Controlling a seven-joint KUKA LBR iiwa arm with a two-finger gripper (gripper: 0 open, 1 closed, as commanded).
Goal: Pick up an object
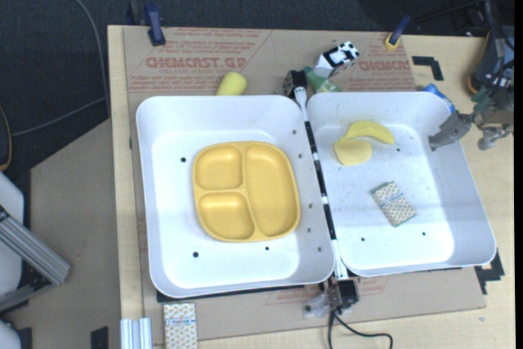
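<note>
Hovering claw (466, 132) | banana (369, 131), yellow disc (352, 152), patterned packet (394, 203) apart

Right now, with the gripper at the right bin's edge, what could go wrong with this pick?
1. The banana and the yellow slice touch, so a grasp there may catch both or nudge one away.
2. The patterned packet lies flat on the right bin floor and may slip out.
3. The gripper hangs over the bin's rim and might clip it descending.

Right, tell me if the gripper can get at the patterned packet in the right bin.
Probably yes. The patterned packet lies flat and alone, apart from the banana, and the gripper sits at the bin's right edge.
</note>
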